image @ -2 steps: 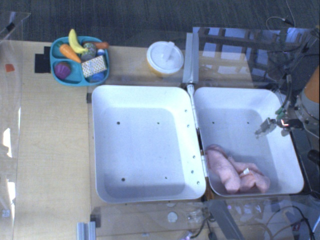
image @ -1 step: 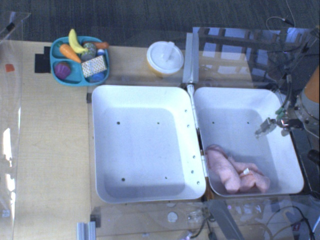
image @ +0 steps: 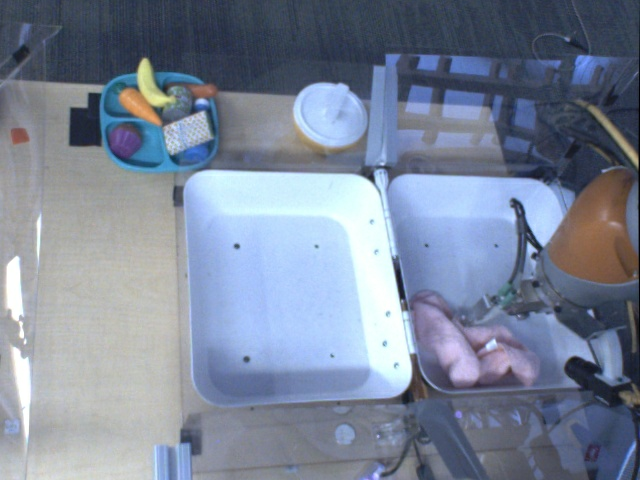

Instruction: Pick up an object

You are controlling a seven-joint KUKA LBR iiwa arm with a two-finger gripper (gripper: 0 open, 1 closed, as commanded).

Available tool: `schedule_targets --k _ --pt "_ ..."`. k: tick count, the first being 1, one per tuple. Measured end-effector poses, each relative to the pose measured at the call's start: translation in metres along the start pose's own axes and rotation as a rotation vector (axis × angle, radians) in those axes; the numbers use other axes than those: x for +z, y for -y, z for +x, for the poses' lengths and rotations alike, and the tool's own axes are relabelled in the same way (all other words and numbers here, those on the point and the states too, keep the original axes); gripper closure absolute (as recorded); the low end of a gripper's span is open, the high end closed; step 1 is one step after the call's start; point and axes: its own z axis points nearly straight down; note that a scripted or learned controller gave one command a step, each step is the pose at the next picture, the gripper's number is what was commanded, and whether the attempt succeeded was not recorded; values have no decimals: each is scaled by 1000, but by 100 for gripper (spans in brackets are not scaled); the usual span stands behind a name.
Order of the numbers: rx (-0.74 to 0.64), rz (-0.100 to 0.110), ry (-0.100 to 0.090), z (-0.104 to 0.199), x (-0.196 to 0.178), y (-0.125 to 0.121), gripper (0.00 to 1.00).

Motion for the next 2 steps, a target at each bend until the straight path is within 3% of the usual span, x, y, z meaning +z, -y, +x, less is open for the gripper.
schedule_targets --k 2 --pt "265 -10 6 7 5 4 0"
